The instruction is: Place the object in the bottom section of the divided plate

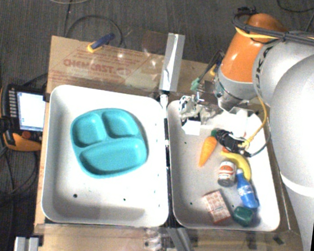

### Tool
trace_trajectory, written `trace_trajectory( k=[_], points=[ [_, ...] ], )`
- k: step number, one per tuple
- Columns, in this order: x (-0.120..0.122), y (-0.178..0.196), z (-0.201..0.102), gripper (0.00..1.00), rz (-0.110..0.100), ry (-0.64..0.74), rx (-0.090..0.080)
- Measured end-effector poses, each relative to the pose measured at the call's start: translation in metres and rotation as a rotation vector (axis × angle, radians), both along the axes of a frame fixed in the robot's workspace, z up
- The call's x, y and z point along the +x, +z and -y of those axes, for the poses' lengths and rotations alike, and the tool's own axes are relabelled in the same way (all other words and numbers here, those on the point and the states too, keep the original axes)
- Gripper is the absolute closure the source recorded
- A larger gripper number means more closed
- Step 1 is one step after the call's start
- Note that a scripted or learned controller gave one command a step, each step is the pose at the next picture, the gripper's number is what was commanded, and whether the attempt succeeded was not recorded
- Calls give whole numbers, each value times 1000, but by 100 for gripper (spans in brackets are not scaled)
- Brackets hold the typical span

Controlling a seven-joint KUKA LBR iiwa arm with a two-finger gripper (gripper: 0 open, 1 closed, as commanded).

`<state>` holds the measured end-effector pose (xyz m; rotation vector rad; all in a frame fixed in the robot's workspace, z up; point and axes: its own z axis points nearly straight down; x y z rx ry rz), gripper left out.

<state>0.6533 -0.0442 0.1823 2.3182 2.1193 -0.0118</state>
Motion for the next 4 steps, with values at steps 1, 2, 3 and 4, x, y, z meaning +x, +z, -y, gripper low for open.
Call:
trace_trajectory(
  k=[1, 2, 3, 4],
  points=[
    [-39, 3, -44, 100, 10, 107, -10],
    [-43, 8, -52, 100, 17, 227, -23],
    [-62, 16, -115, 100, 1, 248, 3],
    [-79, -19, -151, 100, -1, 409, 6]
  ],
)
